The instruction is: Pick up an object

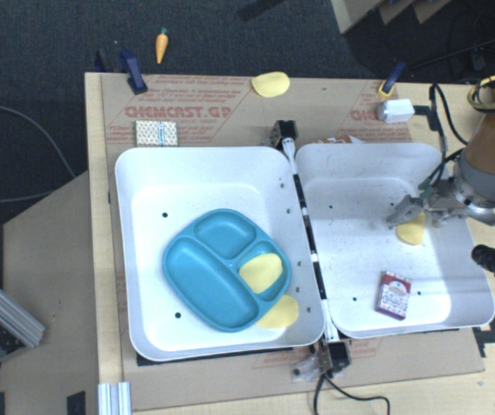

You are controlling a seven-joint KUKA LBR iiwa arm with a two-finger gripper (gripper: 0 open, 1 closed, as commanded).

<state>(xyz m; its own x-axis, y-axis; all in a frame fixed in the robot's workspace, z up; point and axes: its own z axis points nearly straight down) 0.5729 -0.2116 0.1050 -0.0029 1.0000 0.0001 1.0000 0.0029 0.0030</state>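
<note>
My gripper [413, 217] hangs low in the right bin [351, 171], reaching in from the right, directly over a small yellow piece [412, 233] that shows just below its fingers. A small red packet [394, 296] lies nearer the front of the same bin. In the left bin [143, 188] rests a blue divided plate [224, 268] with a yellow piece [262, 271] in one compartment. Another yellow piece [279, 313] lies against the plate's front right edge.
Off the bins on the bench lie a yellow piece [270, 84] at the back, a patterned card [156, 132], a blue clip [132, 71] and a small orange carrot [161, 46]. A white block [396, 110] with cable sits behind the right bin.
</note>
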